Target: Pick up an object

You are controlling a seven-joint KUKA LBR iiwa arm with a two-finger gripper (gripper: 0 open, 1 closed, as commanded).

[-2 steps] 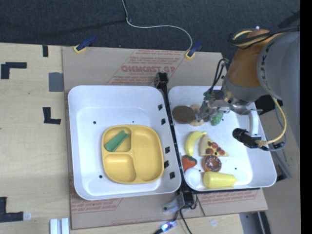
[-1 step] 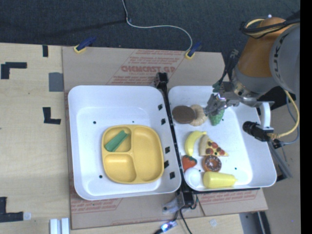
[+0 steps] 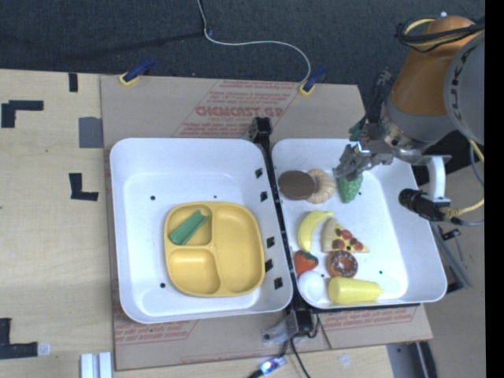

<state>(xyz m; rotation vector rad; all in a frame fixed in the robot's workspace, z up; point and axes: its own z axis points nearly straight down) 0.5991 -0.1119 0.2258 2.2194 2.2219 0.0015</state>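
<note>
My gripper (image 3: 347, 166) hangs over the upper part of the right bin (image 3: 409, 246). A small green toy (image 3: 350, 187) sits right at its tip, touching it; whether it is gripped or resting on the bin floor is unclear. Just to the left lie a brown disc (image 3: 296, 183) and a beige ring (image 3: 322, 184). Lower in the same bin are a banana (image 3: 313, 228), a pizza slice (image 3: 345, 239), a chocolate donut (image 3: 342, 264), a red-orange piece (image 3: 305, 261) and a yellow block (image 3: 354, 290).
The left bin (image 3: 142, 179) holds a yellow divided plate (image 3: 224, 250) with a green piece (image 3: 187, 228) in one compartment. A black divider (image 3: 272, 211) runs between the bins. The arm's black fitting (image 3: 425, 203) overhangs the right bin's right rim.
</note>
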